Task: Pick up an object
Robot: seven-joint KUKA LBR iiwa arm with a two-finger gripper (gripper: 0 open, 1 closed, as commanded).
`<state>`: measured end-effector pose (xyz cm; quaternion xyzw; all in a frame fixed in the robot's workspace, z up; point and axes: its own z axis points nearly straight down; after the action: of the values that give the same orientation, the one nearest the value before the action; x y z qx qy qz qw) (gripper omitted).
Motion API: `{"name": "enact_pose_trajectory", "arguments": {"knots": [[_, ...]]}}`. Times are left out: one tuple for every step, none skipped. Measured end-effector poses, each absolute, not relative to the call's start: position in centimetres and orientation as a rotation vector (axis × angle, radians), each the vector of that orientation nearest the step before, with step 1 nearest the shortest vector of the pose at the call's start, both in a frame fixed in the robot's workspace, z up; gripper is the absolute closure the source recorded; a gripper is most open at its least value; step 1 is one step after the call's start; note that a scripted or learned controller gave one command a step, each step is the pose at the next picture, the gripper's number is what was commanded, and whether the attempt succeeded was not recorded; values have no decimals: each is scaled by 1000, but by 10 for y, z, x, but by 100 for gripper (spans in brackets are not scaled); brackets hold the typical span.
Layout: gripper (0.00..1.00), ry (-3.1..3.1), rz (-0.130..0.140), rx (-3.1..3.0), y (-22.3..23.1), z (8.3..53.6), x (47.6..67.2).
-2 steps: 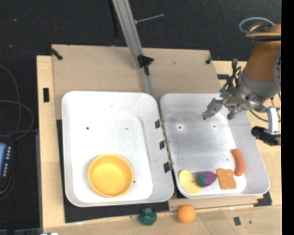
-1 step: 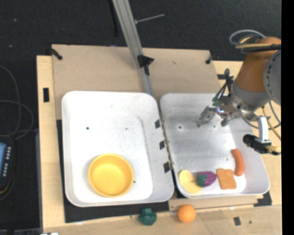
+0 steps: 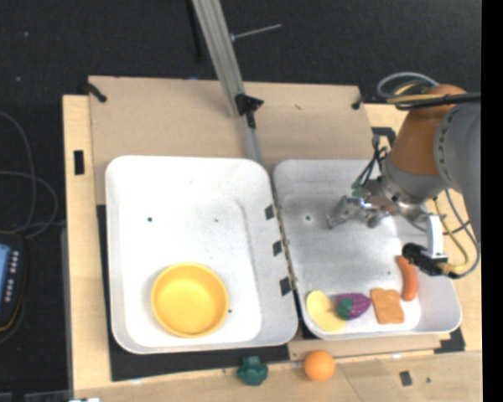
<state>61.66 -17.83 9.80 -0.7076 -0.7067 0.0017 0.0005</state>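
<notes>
Camera view has our claw [image 3: 354,217] low over the bare middle of the right bin [image 3: 318,182], fingers spread apart with nothing between them. What we could pick lies well apart from it, along that bin's near edge. There is a pale yellow piece [image 3: 320,310], a purple and green piece [image 3: 350,306] touching it and an orange block [image 3: 388,306] just beside that. An orange-red stick [image 3: 409,279] lies lengthwise near the right wall.

We judge that the reach has not yet met any object, so the step in hand is choosing one and lining up over it. The stick looks the best bet to us: it is narrow, and fingers set across its short width should close cleanly. It sits near the wall, though, so we would come straight down and leave room for the outer finger. The purple and green piece is hemmed in by its neighbours, and a finger could land on one of them.

Counting: two white bins, with four small things in the right one. There is one yellow bowl [image 3: 189,299] in the left bin [image 3: 151,191]. On the desk [image 3: 151,115] in front of the bins are one green thing [image 3: 252,370] and one orange ball [image 3: 318,365].
</notes>
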Motion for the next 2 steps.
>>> {"name": "enact_pose_trajectory", "arguments": {"knots": [[100,-2220,-2,-2229,-179,113,619],[100,-2229,-7,-2225,-179,178,623]]}}
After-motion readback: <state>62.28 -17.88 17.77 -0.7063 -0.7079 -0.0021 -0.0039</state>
